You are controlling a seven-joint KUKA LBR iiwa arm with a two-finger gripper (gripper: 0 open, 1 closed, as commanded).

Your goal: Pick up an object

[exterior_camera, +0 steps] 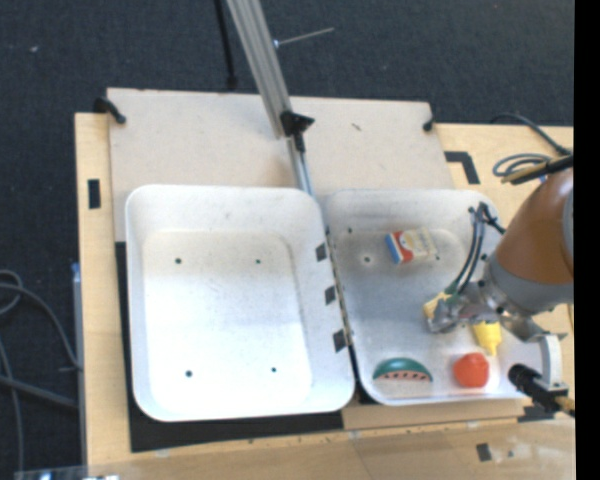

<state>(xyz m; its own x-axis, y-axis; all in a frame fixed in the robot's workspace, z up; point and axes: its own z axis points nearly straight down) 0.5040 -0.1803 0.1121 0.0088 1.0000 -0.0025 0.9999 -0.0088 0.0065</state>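
Landmark: the right bin (380, 213), a shallow white tray beside the left bin (225, 298) on the bench; every place below is given from it.
Arm: the grey arm with its orange band (535, 238) reaches in over the right bin's right rim and bends down toward the bin's lower right part.
Gripper: the gripper (450, 313) sits low over the bin floor, right of the bin's middle and just above the lower row of objects.
Claw state: cannot be told; the wrist and cables cover the tip, and nothing can be made out as held.
Small box: a white box with red and blue print (408, 246) lies in the upper middle of the right bin, apart from the gripper.
Yellow piece: a yellow object (487, 336) lies just right of and below the gripper, near the bin's right rim; it may be touching the gripper, the view is too crowded to say.
Red ball: a round red-orange object (470, 370) rests near the bin's lower right corner, just below the yellow piece.
Watermelon slice: a green-rimmed, red half-round toy (402, 372) lies against the bin's lower rim, left of the red ball.
Left bin: it adjoins the right bin's left rim.
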